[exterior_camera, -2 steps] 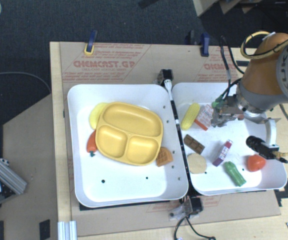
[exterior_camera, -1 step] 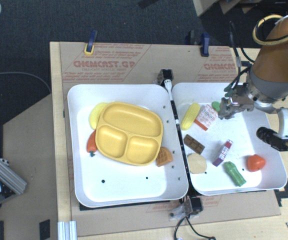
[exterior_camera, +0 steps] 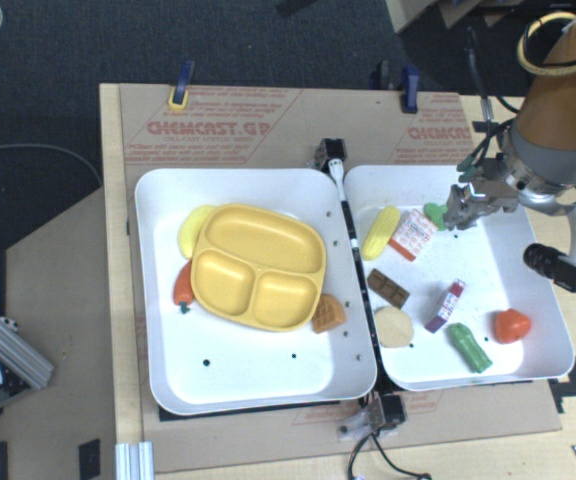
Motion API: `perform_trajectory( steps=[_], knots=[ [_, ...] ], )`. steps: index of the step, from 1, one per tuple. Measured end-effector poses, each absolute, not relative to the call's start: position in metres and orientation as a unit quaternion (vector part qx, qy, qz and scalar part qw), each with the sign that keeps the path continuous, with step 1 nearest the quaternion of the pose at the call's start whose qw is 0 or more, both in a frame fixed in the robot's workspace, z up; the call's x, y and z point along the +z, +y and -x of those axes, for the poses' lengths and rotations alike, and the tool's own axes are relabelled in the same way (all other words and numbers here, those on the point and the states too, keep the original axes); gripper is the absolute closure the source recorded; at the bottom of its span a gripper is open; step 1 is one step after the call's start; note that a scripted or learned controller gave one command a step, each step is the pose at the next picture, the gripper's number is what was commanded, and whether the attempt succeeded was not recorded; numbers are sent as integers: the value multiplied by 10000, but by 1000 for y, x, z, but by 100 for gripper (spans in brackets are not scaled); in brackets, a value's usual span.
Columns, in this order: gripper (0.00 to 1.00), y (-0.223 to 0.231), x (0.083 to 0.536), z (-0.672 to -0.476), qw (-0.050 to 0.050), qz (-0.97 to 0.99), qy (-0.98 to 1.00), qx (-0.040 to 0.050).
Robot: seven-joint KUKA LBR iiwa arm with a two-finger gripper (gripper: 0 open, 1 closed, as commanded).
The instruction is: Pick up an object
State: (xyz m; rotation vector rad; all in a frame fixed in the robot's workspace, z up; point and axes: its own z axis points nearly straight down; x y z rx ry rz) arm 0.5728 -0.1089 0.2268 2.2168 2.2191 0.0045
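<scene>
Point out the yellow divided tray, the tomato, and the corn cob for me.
yellow divided tray (exterior_camera: 258, 266), camera view, middle of the tray.
tomato (exterior_camera: 511, 325), camera view, its red body.
corn cob (exterior_camera: 380, 232), camera view, middle of the cob.

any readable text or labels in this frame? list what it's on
"CHEMCAST G P", red print, repeated on the brown board behind the left bin; last letters unsure.
Same red print behind the right bin, cut off, roughly "CHEMCAST".
Red-and-white packet: print too small to read.
Purple tube: label too blurred to read.
</scene>
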Motion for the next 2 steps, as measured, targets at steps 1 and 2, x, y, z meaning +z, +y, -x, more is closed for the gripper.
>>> perform_trajectory(
  steps=[1,2],
  knots=[
    [100,-53,236,-570,0,-7048,7094,16],
    [100,0,242,-564,-11,-7046,7096,10]
  ],
)
